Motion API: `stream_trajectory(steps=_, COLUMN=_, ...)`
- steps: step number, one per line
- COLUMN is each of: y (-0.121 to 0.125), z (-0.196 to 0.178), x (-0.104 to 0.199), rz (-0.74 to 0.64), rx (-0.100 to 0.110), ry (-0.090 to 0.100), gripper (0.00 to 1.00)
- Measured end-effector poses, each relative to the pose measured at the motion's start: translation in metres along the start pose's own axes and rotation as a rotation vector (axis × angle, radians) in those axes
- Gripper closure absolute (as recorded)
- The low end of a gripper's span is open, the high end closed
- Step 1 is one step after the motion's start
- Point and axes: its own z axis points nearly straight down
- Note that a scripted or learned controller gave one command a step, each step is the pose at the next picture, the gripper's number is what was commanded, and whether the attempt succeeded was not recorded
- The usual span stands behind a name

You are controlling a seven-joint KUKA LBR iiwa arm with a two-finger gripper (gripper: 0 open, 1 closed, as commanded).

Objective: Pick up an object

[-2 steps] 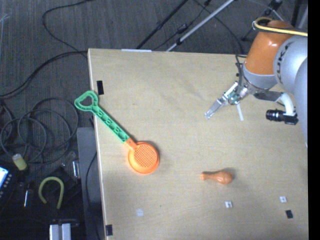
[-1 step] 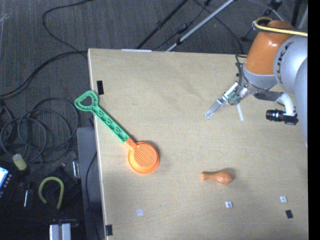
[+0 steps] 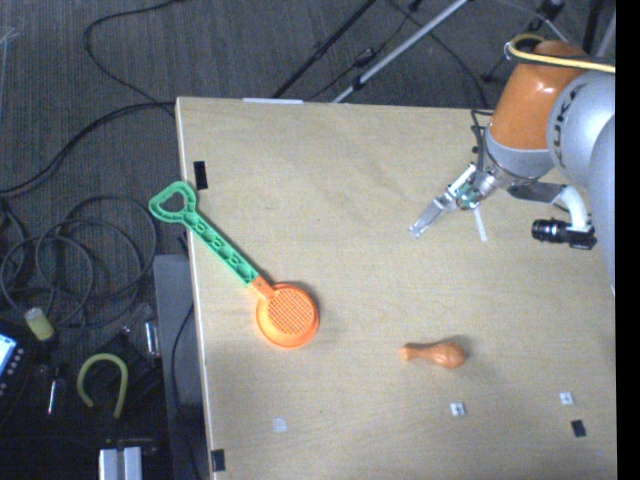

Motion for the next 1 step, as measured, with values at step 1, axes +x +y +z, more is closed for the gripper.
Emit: stream_trajectory(steps=1, y=0.0074, z=0.0097, x=0.0055, rz=0.0, rx=0.001, ry=0.001, gripper=0.0)
